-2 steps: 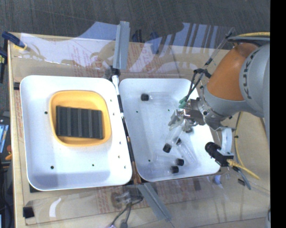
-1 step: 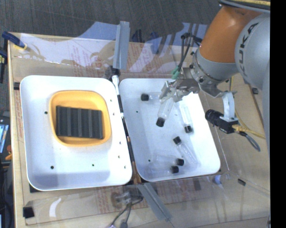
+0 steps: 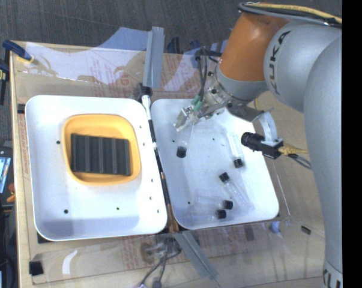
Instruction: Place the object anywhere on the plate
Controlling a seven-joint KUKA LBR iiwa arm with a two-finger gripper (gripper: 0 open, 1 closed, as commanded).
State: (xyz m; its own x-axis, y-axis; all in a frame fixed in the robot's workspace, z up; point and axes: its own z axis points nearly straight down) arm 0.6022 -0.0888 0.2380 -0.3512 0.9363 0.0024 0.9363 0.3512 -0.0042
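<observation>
The pincer [image 3: 190, 116] hovers over the right bin's [image 3: 262, 212] far corner; I cannot tell its state. Small clear tubes [image 3: 233, 191] lie there. The yellow plate [image 3: 101, 150] sits in the left bin [image 3: 48, 209].

Yellow plate [image 3: 100, 126] in left bin [image 3: 48, 203]; claw [image 3: 190, 116] over right bin [image 3: 262, 200], possibly gripping clear object

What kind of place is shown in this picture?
Probably a robotics lab test bench: a grey arm works over two white bins, one holding a yellow plate, the other small clear vials.
</observation>
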